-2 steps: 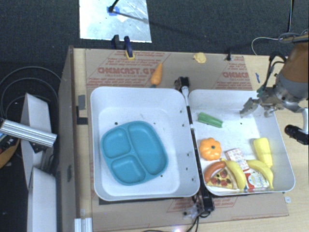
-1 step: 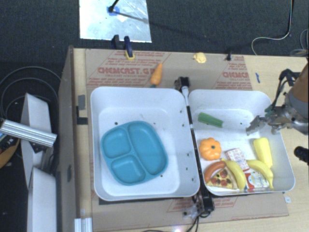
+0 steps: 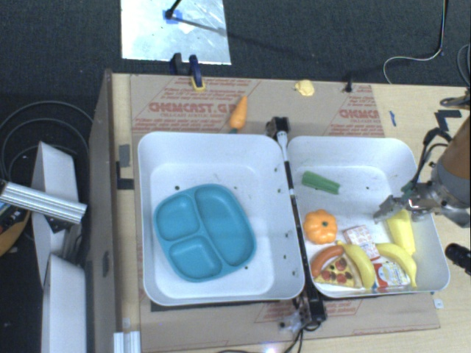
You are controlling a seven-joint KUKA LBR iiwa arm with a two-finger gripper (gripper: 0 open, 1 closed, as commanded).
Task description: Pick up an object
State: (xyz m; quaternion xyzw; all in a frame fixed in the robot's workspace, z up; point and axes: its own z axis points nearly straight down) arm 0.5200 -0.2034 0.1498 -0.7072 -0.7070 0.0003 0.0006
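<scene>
Dark carpet surrounds a cardboard-topped bench (image 3: pixel 309 105) that carries two shallow white bins side by side. On the left edge of the scene stand white boards and a metal bar, and a shiny silver sheet (image 3: pixel 175 19) lies on the floor beyond the bench.

From the right edge the grey arm (image 3: pixel 455 175) reaches in over the right bin (image 3: pixel 368 153), its wrist low above that bin's right side. Its gripper (image 3: pixel 395 208) points left and down, hanging just over the upper end of a yellow corn cob (image 3: pixel 402 232). Whether the fingers are spread or closed cannot be told, and nothing can be made out between them.

The left bin (image 3: pixel 169 160) holds a blue plate (image 3: pixel 204 231) with three compartments, lying flat in the middle. The right bin holds the small things: a green block (image 3: pixel 321 182) near its upper left, an orange pumpkin (image 3: pixel 321 226) by the dividing wall, a pizza slice (image 3: pixel 338 268) at the lower left, two bananas (image 3: pixel 360 265) curving along the front, and small packets (image 3: pixel 360 237) between them. The corn cob lies on the right, closest to the gripper, with the bananas touching or just beside its lower end.

Outside the bins, a carrot (image 3: pixel 238 113) rests on the cardboard above the left bin, and a small yellow lump (image 3: pixel 305 88) sits further right.
</scene>
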